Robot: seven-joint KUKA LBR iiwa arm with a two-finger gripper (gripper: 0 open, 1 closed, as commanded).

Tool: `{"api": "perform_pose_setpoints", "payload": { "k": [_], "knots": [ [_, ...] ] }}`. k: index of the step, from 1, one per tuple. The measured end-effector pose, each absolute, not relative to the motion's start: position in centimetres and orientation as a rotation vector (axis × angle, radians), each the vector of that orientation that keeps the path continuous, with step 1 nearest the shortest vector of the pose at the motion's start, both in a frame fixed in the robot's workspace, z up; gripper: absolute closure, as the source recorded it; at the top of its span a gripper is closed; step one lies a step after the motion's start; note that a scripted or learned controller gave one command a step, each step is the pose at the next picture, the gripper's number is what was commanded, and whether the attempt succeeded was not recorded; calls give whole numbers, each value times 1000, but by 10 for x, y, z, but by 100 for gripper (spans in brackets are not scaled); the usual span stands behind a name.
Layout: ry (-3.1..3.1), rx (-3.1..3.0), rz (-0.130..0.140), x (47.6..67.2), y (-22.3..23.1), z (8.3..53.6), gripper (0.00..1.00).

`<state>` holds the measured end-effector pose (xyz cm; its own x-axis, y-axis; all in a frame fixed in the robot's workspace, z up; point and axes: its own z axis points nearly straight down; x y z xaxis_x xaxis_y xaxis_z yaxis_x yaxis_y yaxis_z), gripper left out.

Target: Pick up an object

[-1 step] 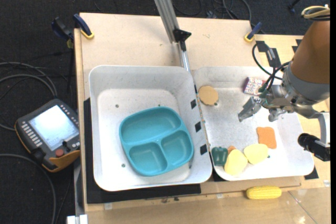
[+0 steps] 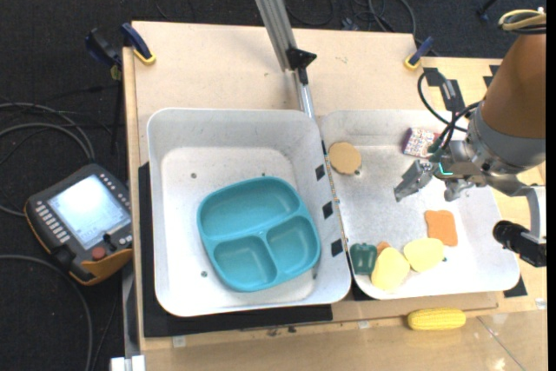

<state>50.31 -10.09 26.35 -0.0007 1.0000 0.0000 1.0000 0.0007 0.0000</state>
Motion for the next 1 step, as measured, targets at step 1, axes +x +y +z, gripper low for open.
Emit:
{"api": "perform_pose_setpoints", "payload": {
  "k": [1],
  "knots": [
    [-2217, -2219, 7, 504, -103, 200, 0]
  ]
}}
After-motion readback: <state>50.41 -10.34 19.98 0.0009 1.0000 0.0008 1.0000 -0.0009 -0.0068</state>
